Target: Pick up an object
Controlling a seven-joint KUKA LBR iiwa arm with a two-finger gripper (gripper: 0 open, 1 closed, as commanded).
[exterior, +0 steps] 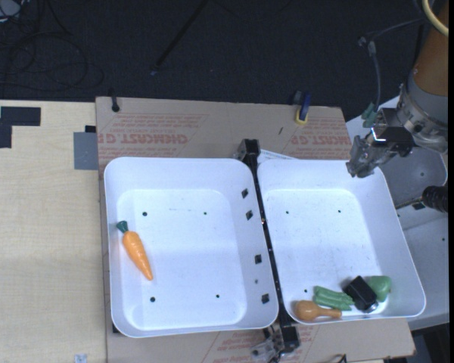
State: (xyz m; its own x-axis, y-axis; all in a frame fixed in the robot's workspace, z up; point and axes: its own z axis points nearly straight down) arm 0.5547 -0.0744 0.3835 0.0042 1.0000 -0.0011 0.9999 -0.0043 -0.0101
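On the pale surface (38, 225) two white bins sit, the carrot (137, 253) lower left, a heap (346, 299) lower right, while the jaws (361, 162), whose spread I cannot tell, hang upper right; descending there risks grasping nothing

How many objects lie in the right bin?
4, clustered at its near edge: an orange pear-like piece, a green pod, a black block, a green item partly behind it. More may be hidden.
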